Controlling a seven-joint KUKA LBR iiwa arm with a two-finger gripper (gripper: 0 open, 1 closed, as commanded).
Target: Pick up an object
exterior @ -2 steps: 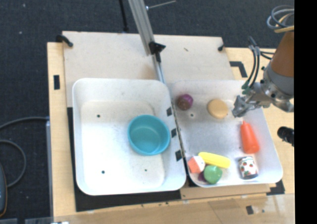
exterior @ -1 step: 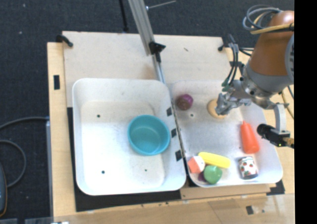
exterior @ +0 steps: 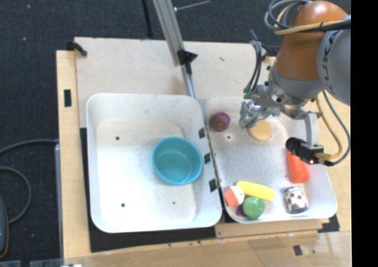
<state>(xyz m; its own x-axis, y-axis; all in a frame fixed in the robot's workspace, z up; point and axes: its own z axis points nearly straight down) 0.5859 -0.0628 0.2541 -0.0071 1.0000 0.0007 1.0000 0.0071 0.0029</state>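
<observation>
Two white bins (exterior: 100, 142) sit side by side. In the right one, the gripper (exterior: 253, 116) hangs just above a pale tan round object (exterior: 261, 132); whether it is open I cannot tell.

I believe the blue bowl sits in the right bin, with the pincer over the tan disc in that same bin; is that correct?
Not quite: the camera view shows the blue bowl in the left bin, not the right bin. The pincer is indeed over the tan disc in the right bin.

Two white bins (exterior: 94, 142), one teal bowl (exterior: 177, 160), seven small objects (exterior: 255, 190) in the right bin.
</observation>
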